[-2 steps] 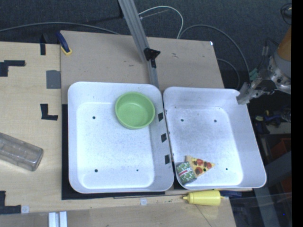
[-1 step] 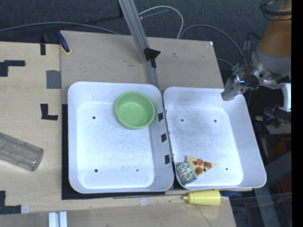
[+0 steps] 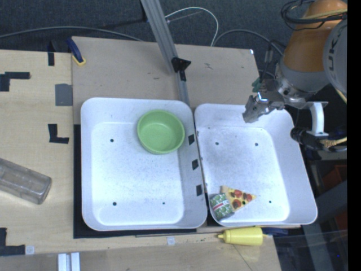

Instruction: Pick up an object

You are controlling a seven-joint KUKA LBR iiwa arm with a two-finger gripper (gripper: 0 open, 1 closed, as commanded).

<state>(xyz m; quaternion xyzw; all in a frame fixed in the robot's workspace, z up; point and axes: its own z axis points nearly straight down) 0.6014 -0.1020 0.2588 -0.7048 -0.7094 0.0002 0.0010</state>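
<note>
Though its grip cannot be told, metallic end effector (image 3: 252, 110) above speckled white bin (image 3: 293, 168), wedge-shaped pizza toy (image 3: 238, 196) well apart.

Both white bins (image 3: 96, 168) look like smooth, speckled plastic. The green bowl (image 3: 161, 131) looks matt plastic; the bench (image 3: 124, 66) pale wood. The yellow bottle (image 3: 243, 236) looks glossy plastic.

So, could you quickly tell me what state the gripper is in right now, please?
Gripper: above the right bin's far edge; open or closed cannot be told.
</note>
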